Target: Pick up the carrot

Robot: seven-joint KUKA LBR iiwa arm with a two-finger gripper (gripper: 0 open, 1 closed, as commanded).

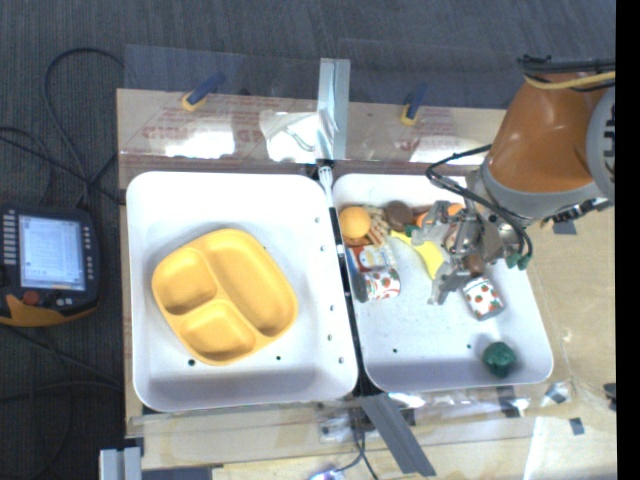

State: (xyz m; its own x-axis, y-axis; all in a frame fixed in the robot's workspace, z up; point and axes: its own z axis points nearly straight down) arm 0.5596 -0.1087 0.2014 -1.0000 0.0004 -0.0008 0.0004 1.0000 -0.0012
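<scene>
In the right bin [520, 368], a small orange tip that looks like the carrot [449, 208] lies near the far wall. The arm's wrist hides most of it. My gripper [452, 268] hangs low over the middle of that bin, just in front of the carrot, beside a yellow banana-like piece [428, 256]. I see nothing clearly held in it.
The right bin also holds an orange ball [353, 223], a brown item [398, 211], a printed can [379, 274], a white cube with red dots [483, 299] and a green broccoli-like piece [499, 357]. A yellow divided plate [222, 293] lies in the left bin [150, 198].
</scene>
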